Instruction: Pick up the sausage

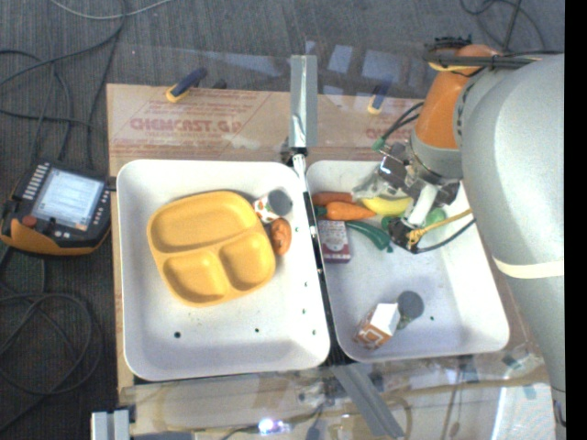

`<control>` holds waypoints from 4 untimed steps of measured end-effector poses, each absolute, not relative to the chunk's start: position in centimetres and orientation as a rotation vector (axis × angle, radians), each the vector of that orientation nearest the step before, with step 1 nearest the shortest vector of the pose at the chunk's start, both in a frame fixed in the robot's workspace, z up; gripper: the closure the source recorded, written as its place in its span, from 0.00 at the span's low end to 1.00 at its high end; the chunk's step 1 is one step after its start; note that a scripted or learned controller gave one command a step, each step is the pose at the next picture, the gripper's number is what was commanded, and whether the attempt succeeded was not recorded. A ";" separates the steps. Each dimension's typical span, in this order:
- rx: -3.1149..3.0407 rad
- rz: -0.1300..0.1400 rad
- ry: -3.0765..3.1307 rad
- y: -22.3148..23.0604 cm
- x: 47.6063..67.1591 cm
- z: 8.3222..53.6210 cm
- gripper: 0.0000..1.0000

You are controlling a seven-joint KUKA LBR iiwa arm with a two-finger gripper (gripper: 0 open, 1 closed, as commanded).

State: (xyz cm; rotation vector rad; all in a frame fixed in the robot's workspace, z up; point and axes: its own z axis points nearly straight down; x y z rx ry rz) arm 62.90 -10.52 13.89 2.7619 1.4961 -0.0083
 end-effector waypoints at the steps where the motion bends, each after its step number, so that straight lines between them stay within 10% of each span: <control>1: 2.769 0.011 1.460 -9.7 58.2 9.0 0.00; 2: 2.775 -0.092 1.553 -10.0 65.5 8.7 0.00; 3: 2.923 -0.010 1.147 3.2 62.2 18.3 0.00; 4: 2.906 -0.012 1.188 -2.9 61.0 18.2 0.00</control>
